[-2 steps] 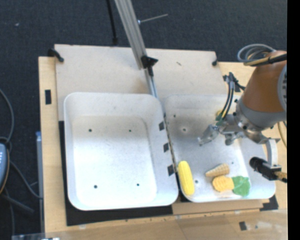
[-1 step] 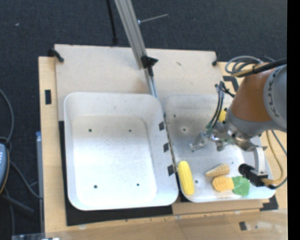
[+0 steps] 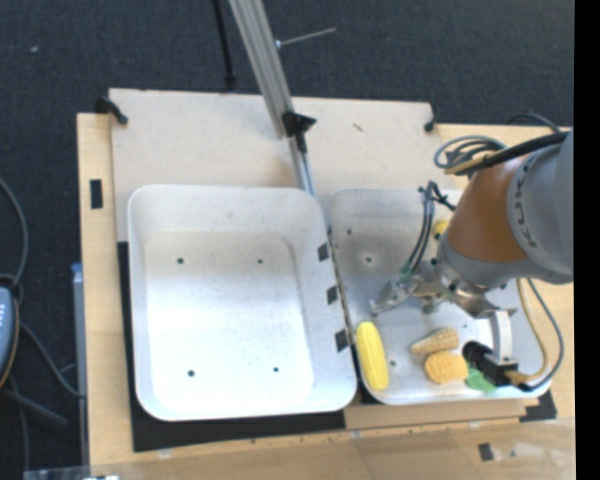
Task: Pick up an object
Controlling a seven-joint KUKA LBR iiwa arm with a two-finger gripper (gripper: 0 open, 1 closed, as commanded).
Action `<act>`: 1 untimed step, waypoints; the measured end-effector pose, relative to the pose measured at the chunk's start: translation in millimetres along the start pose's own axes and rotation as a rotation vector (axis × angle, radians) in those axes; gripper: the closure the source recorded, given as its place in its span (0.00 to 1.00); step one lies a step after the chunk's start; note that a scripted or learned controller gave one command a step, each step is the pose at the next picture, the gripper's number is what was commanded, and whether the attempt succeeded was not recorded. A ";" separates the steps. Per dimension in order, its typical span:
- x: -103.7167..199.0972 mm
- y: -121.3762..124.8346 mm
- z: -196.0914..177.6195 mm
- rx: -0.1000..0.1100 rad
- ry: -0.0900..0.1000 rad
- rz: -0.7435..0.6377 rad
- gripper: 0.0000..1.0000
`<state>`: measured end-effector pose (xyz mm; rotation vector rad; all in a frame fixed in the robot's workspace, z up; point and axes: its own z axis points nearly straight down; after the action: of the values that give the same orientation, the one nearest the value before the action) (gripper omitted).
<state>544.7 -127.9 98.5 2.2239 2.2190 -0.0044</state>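
The arm reaches in from the right over the right bin (image 3: pixel 365 228), its orange band above the wrist. My gripper (image 3: pixel 417 296) hangs low over the middle of that bin, seen from above as grey metal parts. A yellow corn cob (image 3: pixel 371 356) lies along the bin's left wall, to the lower left of the gripper. A pale tan, ridged piece (image 3: pixel 435 342) lies just below the gripper, apart from it. An orange-yellow lump (image 3: pixel 446 368) sits beside it near the front wall, with a small green piece (image 3: pixel 482 384) at its right. I see nothing between the fingers.
The left bin (image 3: pixel 145 268) sits next to the right one, their walls touching. A slanted aluminium pole (image 3: pixel 265 63) rises from behind the bins. Bare bench board (image 3: pixel 210 133) lies beyond them.
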 end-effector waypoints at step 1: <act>-0.4 2.0 -13.5 -0.008 0.001 0.006 1.00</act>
<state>546.7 -128.3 112.0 2.2273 2.2090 0.0053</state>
